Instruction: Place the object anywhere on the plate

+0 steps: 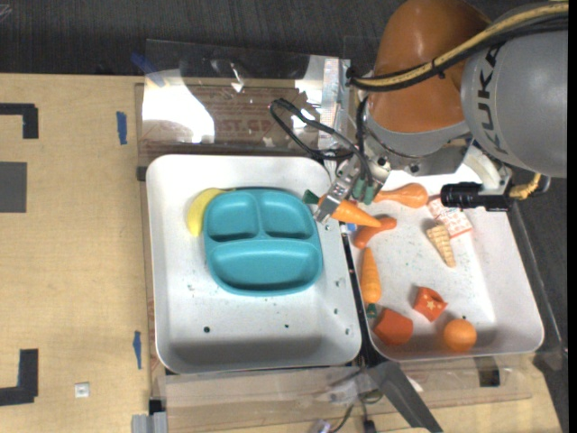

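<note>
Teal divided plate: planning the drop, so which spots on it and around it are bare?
All three compartments of the teal divided plate look bare. The left white bin is free in front of it. Crowded: its right rim, where the gripper holds an orange carrot.

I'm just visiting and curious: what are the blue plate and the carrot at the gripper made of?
The blue plate looks like moulded plastic: one even teal colour, smooth satin surface, rounded compartment ridges. The carrot at the gripper is probably a plastic toy: uniform bright orange with a slight sheen, though the view is too coarse to be sure.
</note>
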{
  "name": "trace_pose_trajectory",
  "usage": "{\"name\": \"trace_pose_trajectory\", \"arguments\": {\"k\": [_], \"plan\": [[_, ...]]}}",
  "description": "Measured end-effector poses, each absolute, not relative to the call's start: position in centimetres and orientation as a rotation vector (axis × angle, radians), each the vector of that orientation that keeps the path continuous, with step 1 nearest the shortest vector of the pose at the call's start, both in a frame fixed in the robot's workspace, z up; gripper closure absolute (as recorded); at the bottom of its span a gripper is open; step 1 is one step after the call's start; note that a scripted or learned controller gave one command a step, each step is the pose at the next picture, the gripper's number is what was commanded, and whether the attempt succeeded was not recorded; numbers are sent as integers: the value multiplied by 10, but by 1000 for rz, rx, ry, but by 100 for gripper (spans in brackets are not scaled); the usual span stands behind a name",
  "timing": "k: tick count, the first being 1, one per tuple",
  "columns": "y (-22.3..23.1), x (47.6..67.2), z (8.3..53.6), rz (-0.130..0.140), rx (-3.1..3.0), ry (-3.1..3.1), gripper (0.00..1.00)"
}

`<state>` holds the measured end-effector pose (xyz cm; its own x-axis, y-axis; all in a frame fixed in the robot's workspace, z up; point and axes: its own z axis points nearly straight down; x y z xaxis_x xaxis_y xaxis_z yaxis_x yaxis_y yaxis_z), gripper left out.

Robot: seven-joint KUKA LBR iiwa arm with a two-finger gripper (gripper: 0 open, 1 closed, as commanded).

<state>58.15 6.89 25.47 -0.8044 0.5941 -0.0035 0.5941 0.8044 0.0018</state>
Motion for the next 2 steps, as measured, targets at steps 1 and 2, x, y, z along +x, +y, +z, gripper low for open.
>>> {"name": "trace_pose_trajectory", "arguments": {"k": [1, 2], "plan": [[152, 553, 286, 8, 1099, 2938, 100], [149, 554, 285, 5, 1106, 2936, 0]]}}
